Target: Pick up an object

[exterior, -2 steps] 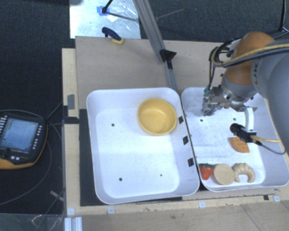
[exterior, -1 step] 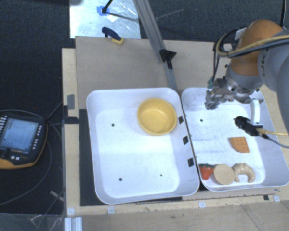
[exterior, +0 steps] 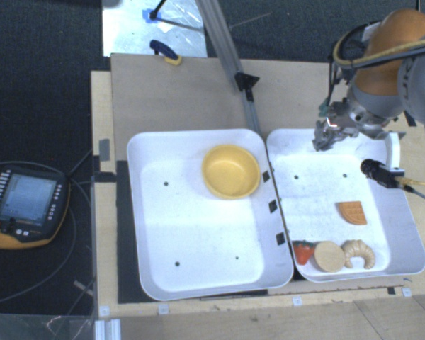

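A yellow bowl [exterior: 231, 171] sits at the back right of the left bin [exterior: 156, 218]. In the right bin [exterior: 312, 190], an orange waffle-like piece [exterior: 352, 212] lies right of centre. A round beige disc [exterior: 329, 256], a croissant [exterior: 359, 253] and a small red item [exterior: 304, 252] cluster along the front edge. My gripper [exterior: 324, 141] hangs over the back of the right bin, well apart from all of these objects. Nothing shows between its fingertips.
A black cylindrical part [exterior: 377, 171] of the arm's fittings juts over the right bin's right side. A slanted metal pole [exterior: 223, 37] stands behind the bins. A teach pendant [exterior: 21, 204] lies on the floor at the left.
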